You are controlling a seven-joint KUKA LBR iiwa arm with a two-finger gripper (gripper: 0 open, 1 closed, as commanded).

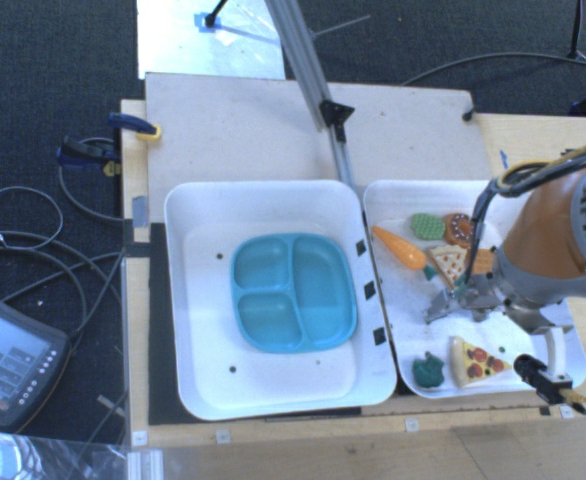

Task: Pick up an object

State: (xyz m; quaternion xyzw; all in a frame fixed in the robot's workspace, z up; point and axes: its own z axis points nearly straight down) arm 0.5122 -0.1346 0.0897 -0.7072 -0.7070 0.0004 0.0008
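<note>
The right bin point(410, 320) holds several toy foods. An orange carrot point(401, 249) lies at its left, with a green piece point(428, 226) and a brown cookie point(460, 230) at the back. One pizza slice point(450, 263) lies in the middle. Another pizza slice point(476, 360) and a small dark green piece point(429, 370) lie at the front. My gripper point(439, 304) hangs over the middle of this bin, just in front of the middle pizza slice and right of the carrot's tip. I see nothing held in it.
The left bin point(195, 308) holds a blue divided plate point(295, 291). A slanted metal pole point(308, 58) crosses the back of the bench. The arm's grey and orange body point(553, 243) covers the right bin's right side. Cables and a pendant lie on the floor at left.
</note>
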